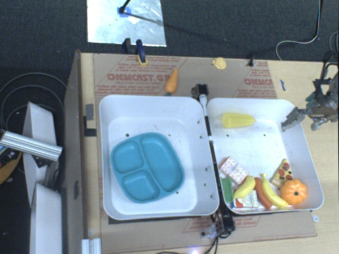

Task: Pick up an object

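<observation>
The right bin holds a yellow corn cob near its far wall. A cluster of toy foods lies along its near edge: an orange pumpkin, a banana, a pizza slice, a red-and-white checkered box and a green piece. My gripper hangs over the bin's far right corner, open with nothing between its fingers. It is well right of the corn and above the food cluster.
The left bin carries a blue divided plate. A toy carrot and a small yellow piece lie on the cardboard behind the bins. A clamp sits between the bins' far corners.
</observation>
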Robot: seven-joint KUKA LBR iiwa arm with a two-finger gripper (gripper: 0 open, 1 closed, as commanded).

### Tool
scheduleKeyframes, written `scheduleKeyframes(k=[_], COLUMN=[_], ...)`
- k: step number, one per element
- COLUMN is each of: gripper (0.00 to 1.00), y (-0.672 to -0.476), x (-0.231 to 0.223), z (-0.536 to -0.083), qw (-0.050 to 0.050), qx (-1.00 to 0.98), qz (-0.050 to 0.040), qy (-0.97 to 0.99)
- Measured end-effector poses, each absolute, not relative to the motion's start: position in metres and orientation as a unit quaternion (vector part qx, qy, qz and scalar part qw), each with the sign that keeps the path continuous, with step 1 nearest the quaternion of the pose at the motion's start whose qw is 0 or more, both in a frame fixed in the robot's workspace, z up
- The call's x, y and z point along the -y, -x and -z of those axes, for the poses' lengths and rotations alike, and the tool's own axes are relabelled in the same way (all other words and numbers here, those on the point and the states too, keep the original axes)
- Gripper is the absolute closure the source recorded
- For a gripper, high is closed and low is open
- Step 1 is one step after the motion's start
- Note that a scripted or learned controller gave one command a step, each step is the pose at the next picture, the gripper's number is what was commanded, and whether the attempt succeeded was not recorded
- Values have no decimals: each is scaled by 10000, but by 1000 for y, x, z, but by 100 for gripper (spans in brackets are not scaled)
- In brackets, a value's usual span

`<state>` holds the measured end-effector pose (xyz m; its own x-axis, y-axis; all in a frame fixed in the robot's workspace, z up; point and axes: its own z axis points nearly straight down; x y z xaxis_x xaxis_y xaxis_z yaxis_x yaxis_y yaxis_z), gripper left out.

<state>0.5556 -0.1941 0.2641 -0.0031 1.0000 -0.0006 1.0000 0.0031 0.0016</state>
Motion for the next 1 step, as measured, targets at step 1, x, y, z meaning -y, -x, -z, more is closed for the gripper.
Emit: scheduleKeyframes(k=[1], gripper=[0], y=[-557], x=[172], z=[-182], qw=[-22], qx=[-7093], qz=[6], qy=[-7049])
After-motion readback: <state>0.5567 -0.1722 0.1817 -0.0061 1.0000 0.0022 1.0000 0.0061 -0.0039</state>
